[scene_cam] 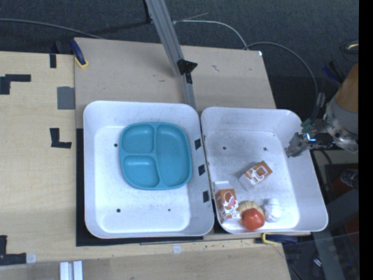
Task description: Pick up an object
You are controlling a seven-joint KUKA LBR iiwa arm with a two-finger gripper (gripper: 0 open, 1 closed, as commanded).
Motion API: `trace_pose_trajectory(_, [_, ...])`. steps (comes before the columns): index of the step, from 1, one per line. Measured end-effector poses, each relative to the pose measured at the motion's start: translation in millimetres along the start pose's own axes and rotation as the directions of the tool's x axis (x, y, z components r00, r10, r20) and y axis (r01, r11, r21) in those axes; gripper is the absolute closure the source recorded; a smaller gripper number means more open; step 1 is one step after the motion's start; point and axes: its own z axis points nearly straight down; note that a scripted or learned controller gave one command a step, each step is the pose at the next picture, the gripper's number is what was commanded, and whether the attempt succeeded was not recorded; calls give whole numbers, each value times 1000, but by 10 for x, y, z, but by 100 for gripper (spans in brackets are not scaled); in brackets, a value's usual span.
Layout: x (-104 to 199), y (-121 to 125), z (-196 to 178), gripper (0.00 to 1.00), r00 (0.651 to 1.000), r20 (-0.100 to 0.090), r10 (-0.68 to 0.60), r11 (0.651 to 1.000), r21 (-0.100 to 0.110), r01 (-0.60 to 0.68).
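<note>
While our claw (297, 144) hangs at the right bin's rim (309, 174), its state unreadable, we judge it could clip that wall before reaching the small carton (256, 173).

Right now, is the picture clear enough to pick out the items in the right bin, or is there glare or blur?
Camera view: lighting is even and soft with no harsh glare; the tomato and small carton read clearly, the white item blends into the right bin, and the end effector is slightly blurred.

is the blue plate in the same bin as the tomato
No, the blue plate lies in the left bin, while the tomato sits in the right bin.
</note>
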Motion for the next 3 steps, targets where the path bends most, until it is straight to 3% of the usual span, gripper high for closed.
trace_pose_trajectory(1, [4,8,-172,100,1000,-2,1,1000,5,-1])
trace_pose_trajectory(3, [1213,346,-7,100,1000,-4,-6,1000,8,6])
